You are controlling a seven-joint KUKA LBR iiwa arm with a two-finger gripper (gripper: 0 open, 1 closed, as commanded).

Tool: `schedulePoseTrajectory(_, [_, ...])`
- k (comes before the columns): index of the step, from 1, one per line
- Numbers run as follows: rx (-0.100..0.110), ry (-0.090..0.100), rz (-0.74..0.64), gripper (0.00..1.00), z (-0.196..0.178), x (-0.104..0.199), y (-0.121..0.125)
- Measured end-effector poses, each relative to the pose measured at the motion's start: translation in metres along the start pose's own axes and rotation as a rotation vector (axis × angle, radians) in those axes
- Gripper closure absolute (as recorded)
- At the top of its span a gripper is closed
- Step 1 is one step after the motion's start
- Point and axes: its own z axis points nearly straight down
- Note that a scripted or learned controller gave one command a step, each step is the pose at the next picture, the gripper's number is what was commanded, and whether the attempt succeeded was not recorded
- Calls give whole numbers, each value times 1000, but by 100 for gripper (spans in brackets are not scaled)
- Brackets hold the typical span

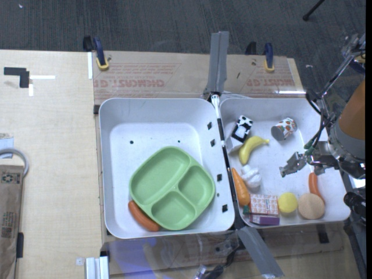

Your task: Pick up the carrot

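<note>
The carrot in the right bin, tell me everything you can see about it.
The carrot is a smooth orange toy, plastic by its look, tapered and lying flat. It sits in the right bin hard against the left wall, running along that wall. Its upper end lies beside a small white lumpy toy, and its lower end meets a pink box. The pincer hangs to its right, apart from it, over bare bin floor.

Single fixed camera above the bench (46,156), slanted downward, both white bins (110,156) in frame

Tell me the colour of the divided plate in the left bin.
Light green; the divided plate shows clearly in the camera view.
</note>
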Motion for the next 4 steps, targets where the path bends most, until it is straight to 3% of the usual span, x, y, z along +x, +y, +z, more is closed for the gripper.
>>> schedulePoseTrajectory(1, [-6, -4, -263, 0, 109, 44, 21])
schedulePoseTrajectory(2, [-3, -2, -260, 100, 101, 44, 21])
schedulePoseTrajectory(3, [-2, -2, -232, 100, 11, 140, 58])
schedulePoseTrajectory(4, [-2, -1, -503, 100, 11, 147, 0])
